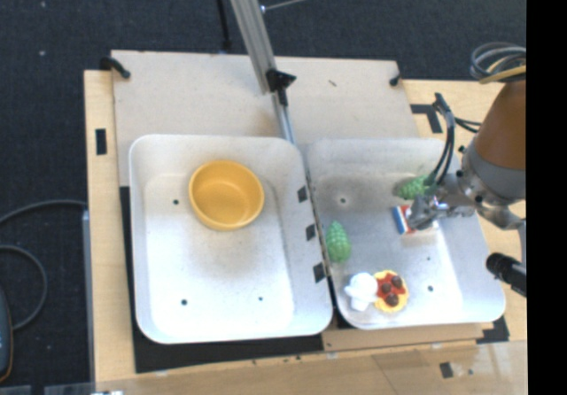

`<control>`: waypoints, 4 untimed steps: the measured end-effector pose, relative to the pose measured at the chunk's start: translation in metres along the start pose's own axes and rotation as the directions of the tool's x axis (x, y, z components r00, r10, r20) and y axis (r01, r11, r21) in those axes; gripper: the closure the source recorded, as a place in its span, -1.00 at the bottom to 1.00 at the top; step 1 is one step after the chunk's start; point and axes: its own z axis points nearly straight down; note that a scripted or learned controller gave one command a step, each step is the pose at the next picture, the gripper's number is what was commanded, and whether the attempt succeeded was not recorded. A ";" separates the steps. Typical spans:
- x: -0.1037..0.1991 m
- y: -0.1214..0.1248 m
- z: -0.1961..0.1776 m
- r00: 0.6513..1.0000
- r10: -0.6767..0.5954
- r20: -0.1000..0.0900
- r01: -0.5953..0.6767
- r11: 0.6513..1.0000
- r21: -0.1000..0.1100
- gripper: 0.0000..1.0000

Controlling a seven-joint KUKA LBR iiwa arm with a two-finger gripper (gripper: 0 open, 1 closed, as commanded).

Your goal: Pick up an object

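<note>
At the right of the frame the gripper point(425, 209) sits low in the right bin point(461, 296), beside a small red, white and blue object point(402, 220) and a green one point(412, 187); its spread I cannot tell. Lower down lie a green piece point(337, 241) and a white-and-red toy point(378, 290), while a yellow bowl point(227, 194) waits in the left bin point(177, 313).

- No text, label, brand, number or sign can be read anywhere here.
- The small red, white and blue item point(403, 220) just beside the gripper point(423, 212) has coloured stripes, but no letters can be made out on it.
</note>
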 end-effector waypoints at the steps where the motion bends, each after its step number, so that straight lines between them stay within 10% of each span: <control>1: 0.000 0.002 -0.009 1.000 -0.001 -0.002 0.001 1.000 0.006 1.00; 4: 0.141 0.075 -0.020 1.000 -0.004 -0.003 0.004 1.000 0.006 1.00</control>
